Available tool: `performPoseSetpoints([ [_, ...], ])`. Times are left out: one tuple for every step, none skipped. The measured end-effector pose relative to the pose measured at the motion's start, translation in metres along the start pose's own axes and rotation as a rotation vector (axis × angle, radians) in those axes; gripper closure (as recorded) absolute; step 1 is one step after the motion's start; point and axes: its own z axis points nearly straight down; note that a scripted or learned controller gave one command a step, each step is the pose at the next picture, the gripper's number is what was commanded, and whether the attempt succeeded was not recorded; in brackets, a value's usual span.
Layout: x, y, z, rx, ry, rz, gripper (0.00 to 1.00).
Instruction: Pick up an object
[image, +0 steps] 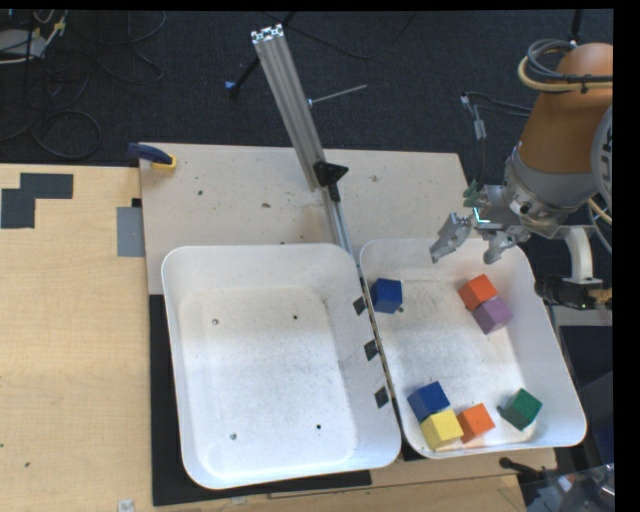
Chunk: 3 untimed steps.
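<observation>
The gripper (478, 243) hangs over the far edge of the right bin (560, 395), its two fingers spread apart with nothing between them. Just near of it, toward the bin's right side, sit an orange cube (478, 291) and a purple cube (492, 315), touching corner to corner; these look like the closest candidates for a pick.

Other blocks lie elsewhere in the same bin: a blue cube (386, 294) against the left wall by the divider, and a near cluster of a second blue cube (429, 398), a yellow cube (441, 429) and a small orange block (476, 421) pressed together, with a green cube (521, 408) just right of them. The left bin (200, 300) is beside it.

The cubes look small, rigid and light (likely foam or wood, though the surface cannot be judged here), so they should neither crush nor sag. Their flat opposite faces are the place to grip. The orange cube sits turned at an angle, so the fingers would likely need to align with its free faces, away from the side touching the purple one, or it may be nudged aside.
</observation>
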Motion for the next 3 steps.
performPoseSetpoints([
  [0.0, 0.001, -0.003, -0.005, -0.001, 0.0, 0.0],
  [-0.003, -0.001, 0.062, 0.002, 0.0, 0.002, 0.0],
  [-0.007, 0.007, 0.117, 0.0, -0.001, 0.003, 0.0],
])
